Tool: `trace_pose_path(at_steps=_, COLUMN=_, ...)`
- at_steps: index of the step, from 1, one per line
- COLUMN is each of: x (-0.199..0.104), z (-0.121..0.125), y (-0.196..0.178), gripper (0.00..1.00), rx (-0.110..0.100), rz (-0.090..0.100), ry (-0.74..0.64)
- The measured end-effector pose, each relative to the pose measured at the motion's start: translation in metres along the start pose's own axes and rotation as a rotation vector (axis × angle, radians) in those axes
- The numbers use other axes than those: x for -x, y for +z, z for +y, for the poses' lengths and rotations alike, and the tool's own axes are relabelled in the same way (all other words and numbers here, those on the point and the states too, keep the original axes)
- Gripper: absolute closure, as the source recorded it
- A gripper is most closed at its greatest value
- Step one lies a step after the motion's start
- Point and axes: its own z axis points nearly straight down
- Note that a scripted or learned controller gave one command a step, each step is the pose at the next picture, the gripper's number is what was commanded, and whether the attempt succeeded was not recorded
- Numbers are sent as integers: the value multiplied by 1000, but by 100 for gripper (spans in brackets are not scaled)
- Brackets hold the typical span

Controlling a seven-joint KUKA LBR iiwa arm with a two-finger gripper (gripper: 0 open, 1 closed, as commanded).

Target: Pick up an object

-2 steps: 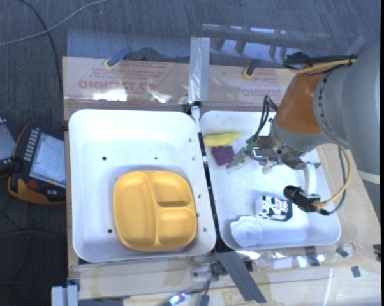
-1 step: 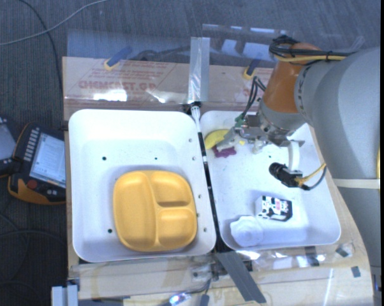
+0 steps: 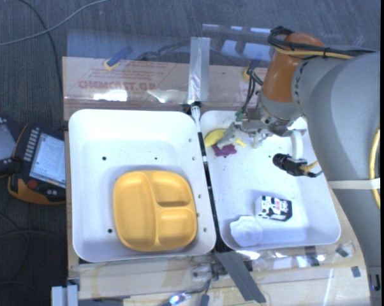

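**Counter with two white bins, tool low in the right one**

Grey carpet (image 3: 115,11) surrounds a counter (image 3: 90,81) that carries two shallow white bins side by side. The grey arm (image 3: 335,107), with its orange band (image 3: 282,75), reaches in from the right. Its tool (image 3: 246,132) sits low over the far left part of the right bin (image 3: 326,234). Whether the tool is apart or together cannot be told from this slant, and nothing can be seen clamped in it.

Just to the tool's left, a curved yellow piece (image 3: 214,136) lies against the bin's far left wall. A small purple piece (image 3: 225,149) lies just beside it on the near side. Both are close to the tool; contact cannot be made out.

Further toward the near edge of the same bin, well apart from the tool, lies a flat black-and-white packet (image 3: 275,207). A white rounded item (image 3: 246,229) rests in the near left corner. The left bin (image 3: 128,139) holds a yellow divided tray (image 3: 155,208) in its near half. On the carpet to the left lies a control pendant (image 3: 42,164) with a lit screen.
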Motion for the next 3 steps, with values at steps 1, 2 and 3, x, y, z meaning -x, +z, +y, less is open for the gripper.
trace_pose_path(at_steps=1, x=-2, z=-1, y=-7, gripper=100, rx=-5, rz=0, ry=-2)
trace_pose_path(at_steps=2, x=-55, z=-28, y=-91, gripper=100, rx=22, rz=3, ry=-64)
trace_pose_path(at_steps=3, x=-65, z=-55, y=-153, gripper=100, rx=22, rz=1, ry=-166)
